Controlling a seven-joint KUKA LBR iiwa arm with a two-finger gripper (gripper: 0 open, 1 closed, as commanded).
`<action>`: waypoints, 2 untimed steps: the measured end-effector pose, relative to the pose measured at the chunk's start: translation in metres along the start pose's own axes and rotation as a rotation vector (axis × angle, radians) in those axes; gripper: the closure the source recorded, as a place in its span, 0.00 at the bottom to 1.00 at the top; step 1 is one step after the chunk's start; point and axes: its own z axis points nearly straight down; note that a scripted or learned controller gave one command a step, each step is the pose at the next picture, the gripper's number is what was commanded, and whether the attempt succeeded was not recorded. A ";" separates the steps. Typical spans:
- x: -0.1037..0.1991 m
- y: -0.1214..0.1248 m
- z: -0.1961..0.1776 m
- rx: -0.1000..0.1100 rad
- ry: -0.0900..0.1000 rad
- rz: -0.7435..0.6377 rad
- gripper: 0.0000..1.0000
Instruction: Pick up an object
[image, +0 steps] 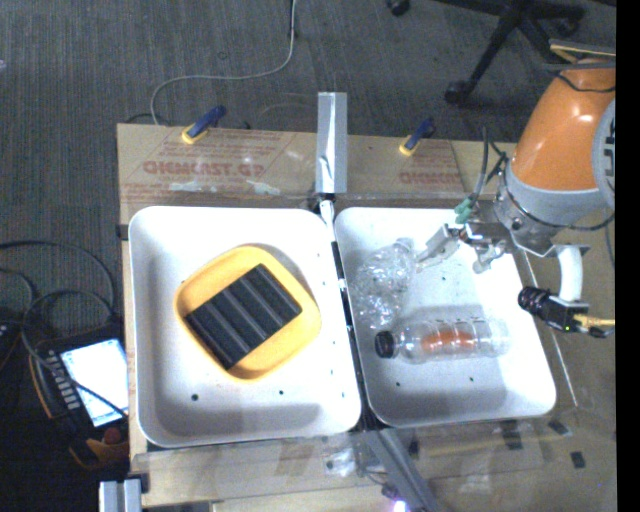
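Gripper (462, 243) hung over right bin (530, 400), fingers spread, nothing between them. Bottle (445, 340) lay flat in that bin, crumpled plastic (385, 275) beside it. Yellow tray (250, 310) in left bin (160, 400). Pick not yet done; descent, grasp, lift remained.

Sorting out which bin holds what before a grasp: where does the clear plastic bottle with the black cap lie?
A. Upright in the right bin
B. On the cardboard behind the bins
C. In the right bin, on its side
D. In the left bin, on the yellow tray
C: the bottle lies on its side on the floor of the right bin, cap toward the divider; the yellow tray sits in the left bin.
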 end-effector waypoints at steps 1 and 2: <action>0.002 -0.003 0.109 0.000 -0.001 -0.071 0.00; -0.020 0.078 0.163 -0.015 -0.002 -0.057 0.00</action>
